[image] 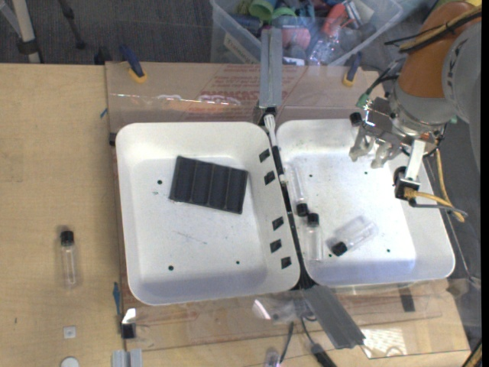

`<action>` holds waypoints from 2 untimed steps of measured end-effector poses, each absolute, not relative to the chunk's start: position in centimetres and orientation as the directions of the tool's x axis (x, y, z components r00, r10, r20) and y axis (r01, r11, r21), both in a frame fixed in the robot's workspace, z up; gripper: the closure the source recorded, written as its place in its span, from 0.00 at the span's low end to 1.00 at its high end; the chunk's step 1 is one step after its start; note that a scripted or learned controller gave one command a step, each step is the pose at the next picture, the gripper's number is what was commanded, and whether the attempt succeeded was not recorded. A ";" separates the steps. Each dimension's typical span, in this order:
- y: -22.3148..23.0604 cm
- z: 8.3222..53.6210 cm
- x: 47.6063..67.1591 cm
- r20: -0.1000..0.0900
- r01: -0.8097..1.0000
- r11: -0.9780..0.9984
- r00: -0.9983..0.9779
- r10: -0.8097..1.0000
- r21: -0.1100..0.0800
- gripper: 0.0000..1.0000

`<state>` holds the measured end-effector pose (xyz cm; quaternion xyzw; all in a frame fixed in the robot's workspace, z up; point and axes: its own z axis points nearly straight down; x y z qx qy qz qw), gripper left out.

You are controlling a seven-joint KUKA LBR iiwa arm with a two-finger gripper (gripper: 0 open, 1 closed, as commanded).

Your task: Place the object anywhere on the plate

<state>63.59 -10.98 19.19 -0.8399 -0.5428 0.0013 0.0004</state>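
One clear vial (352, 236) lies well below the tool (370, 148).

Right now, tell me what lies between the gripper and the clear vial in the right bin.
Bare white bin floor. In the camera view, the gripper hangs over the right bin's far part, the clear black-capped vial lies nearer, nothing between.

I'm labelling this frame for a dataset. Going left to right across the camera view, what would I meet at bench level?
Clear vial on the wood → black ridged plate in the left bin → clear vial with a black cap in the right bin → pincer.
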 end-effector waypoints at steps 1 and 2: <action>-7.7 29.3 66.7 -0.001 0.817 -0.576 0.576 0.817 0.000 1.00; -4.0 19.8 62.7 -0.003 0.625 -0.780 0.780 0.625 -0.005 1.00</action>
